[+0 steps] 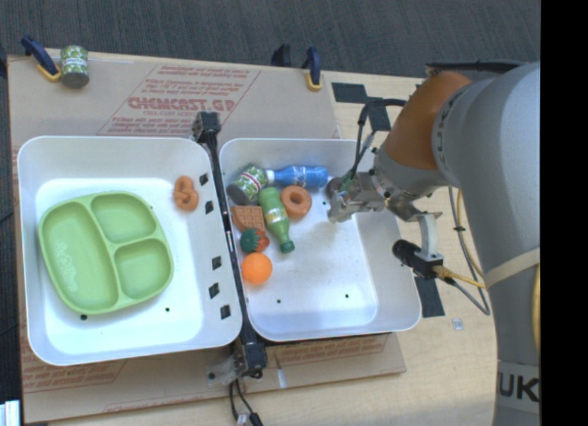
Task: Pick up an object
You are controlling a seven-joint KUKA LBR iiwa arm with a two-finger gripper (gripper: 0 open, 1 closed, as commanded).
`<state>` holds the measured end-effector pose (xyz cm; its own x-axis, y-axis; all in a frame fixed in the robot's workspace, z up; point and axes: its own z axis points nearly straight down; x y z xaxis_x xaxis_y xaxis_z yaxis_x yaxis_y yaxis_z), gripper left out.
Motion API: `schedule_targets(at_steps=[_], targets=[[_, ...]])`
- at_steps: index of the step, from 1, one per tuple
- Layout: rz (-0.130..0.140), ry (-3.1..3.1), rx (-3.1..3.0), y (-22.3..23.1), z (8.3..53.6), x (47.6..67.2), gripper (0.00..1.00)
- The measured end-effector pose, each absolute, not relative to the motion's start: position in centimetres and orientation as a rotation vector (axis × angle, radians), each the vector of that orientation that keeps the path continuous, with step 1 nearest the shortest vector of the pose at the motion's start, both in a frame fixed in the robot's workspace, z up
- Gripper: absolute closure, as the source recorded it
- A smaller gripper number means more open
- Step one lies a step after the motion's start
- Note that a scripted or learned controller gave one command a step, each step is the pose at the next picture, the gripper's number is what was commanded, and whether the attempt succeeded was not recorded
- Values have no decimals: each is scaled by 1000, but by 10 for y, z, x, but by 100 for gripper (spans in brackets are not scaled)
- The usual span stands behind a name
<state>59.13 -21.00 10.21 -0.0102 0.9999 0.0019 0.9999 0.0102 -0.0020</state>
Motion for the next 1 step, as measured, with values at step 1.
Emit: schedule_targets(at_steps=[1], targets=[[0,-2227,-2217,-212,222,487,100]])
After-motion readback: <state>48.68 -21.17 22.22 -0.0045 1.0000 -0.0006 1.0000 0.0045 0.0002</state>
